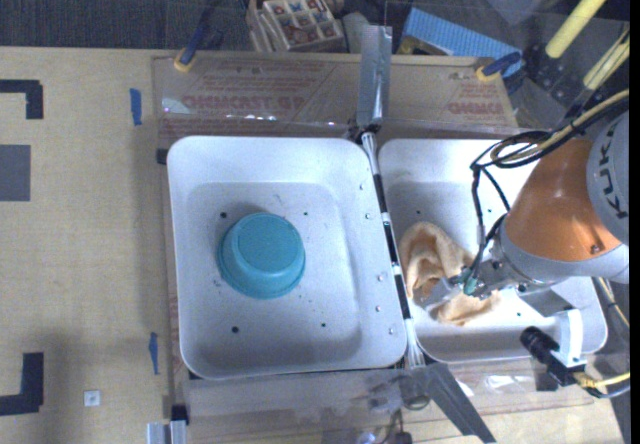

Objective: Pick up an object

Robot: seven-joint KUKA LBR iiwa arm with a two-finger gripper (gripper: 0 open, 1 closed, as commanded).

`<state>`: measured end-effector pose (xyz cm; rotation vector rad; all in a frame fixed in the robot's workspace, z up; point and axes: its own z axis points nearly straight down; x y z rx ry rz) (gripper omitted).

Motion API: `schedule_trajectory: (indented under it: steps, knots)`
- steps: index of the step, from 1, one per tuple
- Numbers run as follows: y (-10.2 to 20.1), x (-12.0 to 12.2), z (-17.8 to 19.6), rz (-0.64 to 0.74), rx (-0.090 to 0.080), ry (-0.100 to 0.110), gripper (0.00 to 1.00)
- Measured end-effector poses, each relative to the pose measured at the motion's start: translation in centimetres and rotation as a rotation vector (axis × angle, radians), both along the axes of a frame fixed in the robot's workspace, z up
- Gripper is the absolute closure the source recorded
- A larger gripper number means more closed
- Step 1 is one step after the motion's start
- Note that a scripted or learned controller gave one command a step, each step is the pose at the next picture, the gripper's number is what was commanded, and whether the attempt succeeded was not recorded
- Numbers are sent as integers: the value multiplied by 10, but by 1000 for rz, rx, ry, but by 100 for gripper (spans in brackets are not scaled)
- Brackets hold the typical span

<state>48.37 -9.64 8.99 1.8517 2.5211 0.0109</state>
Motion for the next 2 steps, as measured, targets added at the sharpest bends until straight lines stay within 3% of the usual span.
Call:
schedule_trajectory:
  steps: [1,2]
  knots:
    - [-3,1,11,-6,-3,-6,100]
    - [44,22,126,-225,3,15,100]
